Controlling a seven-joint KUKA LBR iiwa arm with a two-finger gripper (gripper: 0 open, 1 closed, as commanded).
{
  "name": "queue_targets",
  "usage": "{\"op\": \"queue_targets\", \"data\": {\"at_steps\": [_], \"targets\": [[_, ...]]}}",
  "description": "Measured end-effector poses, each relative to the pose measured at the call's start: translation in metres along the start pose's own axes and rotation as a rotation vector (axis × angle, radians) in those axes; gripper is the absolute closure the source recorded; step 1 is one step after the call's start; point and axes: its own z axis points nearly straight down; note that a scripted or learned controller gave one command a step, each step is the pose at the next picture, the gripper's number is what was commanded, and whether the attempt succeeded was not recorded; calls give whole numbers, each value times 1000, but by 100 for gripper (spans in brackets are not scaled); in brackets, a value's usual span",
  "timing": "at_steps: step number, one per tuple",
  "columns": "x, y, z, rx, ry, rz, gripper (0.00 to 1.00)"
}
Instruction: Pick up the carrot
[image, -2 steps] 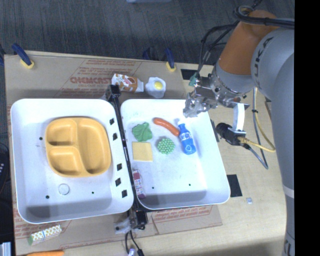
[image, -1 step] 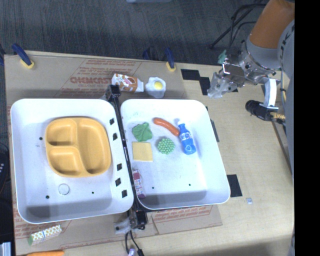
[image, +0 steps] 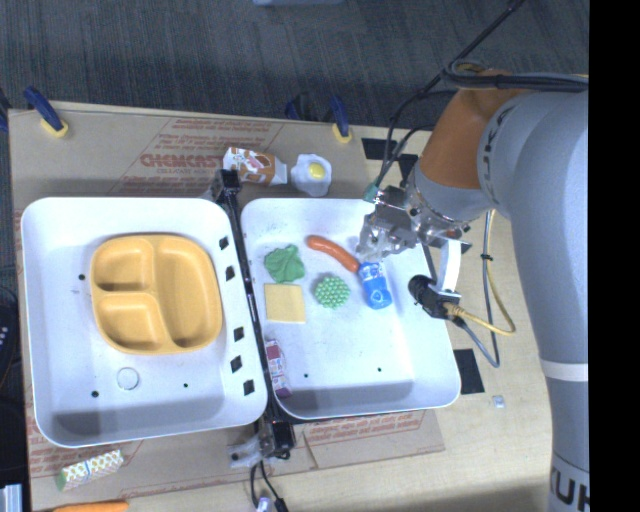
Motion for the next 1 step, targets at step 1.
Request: {"op": "queue_targets", "data": {"at_steps": [1], "targets": [[-14, -38, 108, 1, 2, 573, 100]]}}
